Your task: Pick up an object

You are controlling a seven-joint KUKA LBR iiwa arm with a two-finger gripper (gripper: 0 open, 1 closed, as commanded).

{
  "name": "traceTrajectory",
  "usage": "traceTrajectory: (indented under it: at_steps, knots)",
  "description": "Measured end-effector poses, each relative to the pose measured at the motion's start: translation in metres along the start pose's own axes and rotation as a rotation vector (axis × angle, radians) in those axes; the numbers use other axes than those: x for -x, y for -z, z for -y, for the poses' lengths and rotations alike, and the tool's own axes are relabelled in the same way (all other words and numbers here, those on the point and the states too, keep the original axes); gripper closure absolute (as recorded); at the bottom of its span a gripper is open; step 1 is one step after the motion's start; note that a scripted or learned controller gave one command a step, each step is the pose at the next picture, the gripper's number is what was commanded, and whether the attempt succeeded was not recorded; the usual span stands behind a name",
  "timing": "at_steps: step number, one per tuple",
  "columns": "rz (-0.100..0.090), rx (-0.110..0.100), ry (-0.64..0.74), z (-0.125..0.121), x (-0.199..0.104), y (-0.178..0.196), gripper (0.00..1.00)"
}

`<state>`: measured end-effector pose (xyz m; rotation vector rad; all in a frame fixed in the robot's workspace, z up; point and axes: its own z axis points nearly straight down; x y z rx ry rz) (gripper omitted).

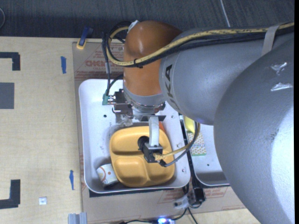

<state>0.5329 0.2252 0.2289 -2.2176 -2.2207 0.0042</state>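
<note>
A large yellow tray-like object (135, 160) with two hollows lies in the front half of the left white bin (88, 125). A small white and orange cup or ball (105, 173) sits at its left front corner. My gripper (128, 120) hangs under the orange wrist, right at the yellow object's far edge; the wrist hides its tips. A yellow item with a patterned card (196, 141) shows in the right bin, mostly hidden by the arm.
The grey arm covers most of the right bin (210, 176) and the right side of the view. Blue tape marks (63, 64) and black squares lie on the pale bench left of the bins.
</note>
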Motion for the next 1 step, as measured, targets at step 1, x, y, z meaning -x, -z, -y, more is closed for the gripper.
traceTrajectory:
  at_steps: [1]
  knots:
    - [0.000, 0.000, 0.000, 0.0489, 0.0002, 0.0165, 1.00]
